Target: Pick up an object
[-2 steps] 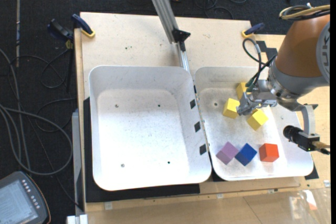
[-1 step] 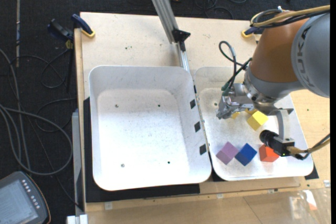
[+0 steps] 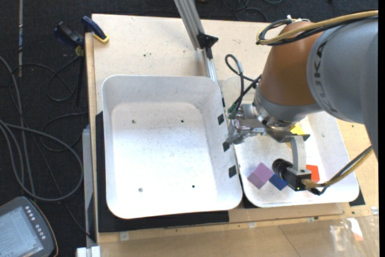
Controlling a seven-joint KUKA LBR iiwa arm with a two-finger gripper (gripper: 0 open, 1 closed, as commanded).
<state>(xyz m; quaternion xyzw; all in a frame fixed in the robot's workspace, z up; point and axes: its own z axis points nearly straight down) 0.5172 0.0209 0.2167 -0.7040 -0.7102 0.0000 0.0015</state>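
The gripper [image 3: 242,129] is hovering at the left side of the right bin [image 3: 334,153]; I cannot tell how wide it is standing. A purple block [image 3: 260,175] is lying near it, toward the bench's front edge, with a blue block [image 3: 278,182] just beyond.

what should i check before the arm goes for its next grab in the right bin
1. Things to pick in the right bin: ok, purple block, blue block and orange block lie there.
2. Gripper over the right bin: ok, at its left wall.
3. Gripper lined up on a block: not ok, the purple block lies apart, nearer the front.
4. Clearance from that wall: cannot tell, they look very close.
5. Something already held: cannot tell, the wrist hides it.
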